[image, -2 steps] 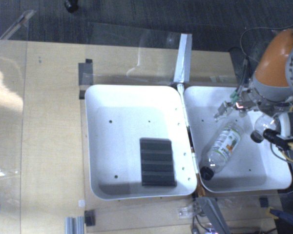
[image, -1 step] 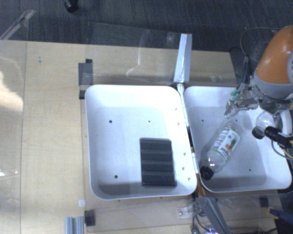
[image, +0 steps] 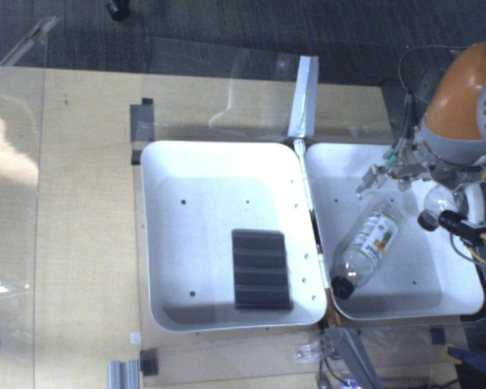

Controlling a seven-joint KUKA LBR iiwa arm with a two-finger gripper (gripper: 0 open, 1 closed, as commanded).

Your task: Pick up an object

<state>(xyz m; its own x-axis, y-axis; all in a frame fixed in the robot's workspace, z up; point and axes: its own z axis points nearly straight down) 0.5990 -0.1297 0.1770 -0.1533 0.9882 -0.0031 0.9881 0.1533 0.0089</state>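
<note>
A clear plastic bottle [image: 369, 244] with a black cap and a printed label lies tilted in the right bin [image: 462, 298], cap toward the near-left corner. A black ribbed rectangular block [image: 261, 269] lies flat in the left bin [image: 166, 217], near its front. My gripper [image: 371, 178] hangs over the back of the right bin, above and behind the bottle, not touching it. Its metal fingers [image: 363, 187] point left, spread apart with nothing between them.
The grey arm with its orange band [image: 463, 87] fills the right side above the right bin. A metal divider bar [image: 304, 96] rises behind the seam between the bins. Cables [image: 470, 229] hang beside the wrist. Wooden bench surface [image: 65, 233] lies to the left.
</note>
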